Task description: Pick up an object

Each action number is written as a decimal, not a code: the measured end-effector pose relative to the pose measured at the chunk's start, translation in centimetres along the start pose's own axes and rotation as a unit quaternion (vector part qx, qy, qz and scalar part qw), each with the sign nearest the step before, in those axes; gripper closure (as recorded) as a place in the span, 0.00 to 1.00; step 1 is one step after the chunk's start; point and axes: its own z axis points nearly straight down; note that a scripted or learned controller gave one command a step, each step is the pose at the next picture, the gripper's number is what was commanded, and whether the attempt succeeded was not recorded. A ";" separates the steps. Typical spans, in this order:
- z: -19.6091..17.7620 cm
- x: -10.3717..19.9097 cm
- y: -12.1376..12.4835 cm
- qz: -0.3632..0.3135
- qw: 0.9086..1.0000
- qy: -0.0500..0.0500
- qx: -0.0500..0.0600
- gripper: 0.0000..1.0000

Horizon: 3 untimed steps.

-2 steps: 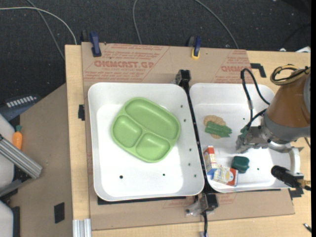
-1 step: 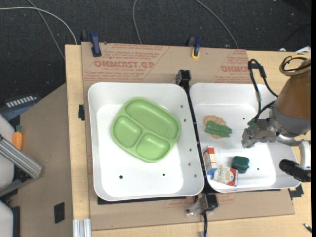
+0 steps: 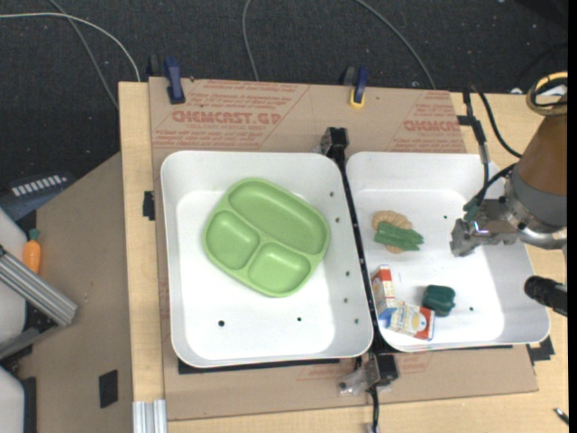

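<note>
Camera view puts the gripper (image 3: 469,233) low over the right bin (image 3: 424,174), near its right wall; whether it is apart or together I cannot tell. Candidate objects lie to its left: a green toy (image 3: 398,236) on a tan piece (image 3: 391,218), a dark green block (image 3: 439,298), a printed packet (image 3: 407,317). Descending here risks closing on bare bin floor, since nothing sits beneath it.

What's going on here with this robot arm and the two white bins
A robot arm reaches in from the right, and its gripper hangs over the right bin with nothing visibly held. That bin holds a green toy lying on a tan piece, a dark green block and a red and white packet. The left bin holds a green divided plate. Nothing looks picked up yet.
</note>
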 end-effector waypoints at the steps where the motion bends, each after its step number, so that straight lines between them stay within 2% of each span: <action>1: -6.2 -0.3 0.3 0.000 1.000 0.000 -0.001 1.00; 3: -3.5 9.1 4.4 -0.002 1.000 0.001 0.002 1.00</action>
